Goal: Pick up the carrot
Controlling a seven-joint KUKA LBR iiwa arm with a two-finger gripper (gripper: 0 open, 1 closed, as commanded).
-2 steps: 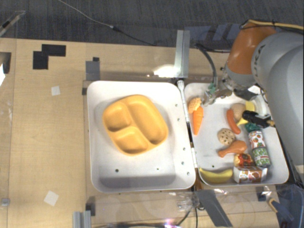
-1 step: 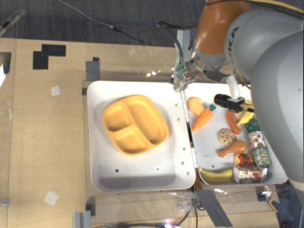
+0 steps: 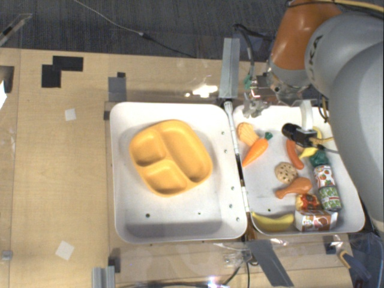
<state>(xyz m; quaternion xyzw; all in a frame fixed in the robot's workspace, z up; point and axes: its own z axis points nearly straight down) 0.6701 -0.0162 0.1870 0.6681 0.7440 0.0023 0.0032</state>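
An orange carrot (image 3: 255, 149) with a green top lies tilted in the right bin (image 3: 264, 188), close to its left wall, with its green end pointing up and right. A pale bread-like piece (image 3: 246, 131) touches it from above. My gripper (image 3: 254, 102) hangs over the bin's far left corner, a short way above the carrot and apart from it. Nothing shows between its fingers.
The left bin (image 3: 126, 221) holds a yellow divided plate (image 3: 170, 156). Crowding the right bin's right side are a cookie (image 3: 285, 172), a drumstick (image 3: 294, 188), a sausage (image 3: 294, 155), a banana (image 3: 273, 222) and cans (image 3: 326, 188). A metal divider post (image 3: 228, 71) stands behind the bins.
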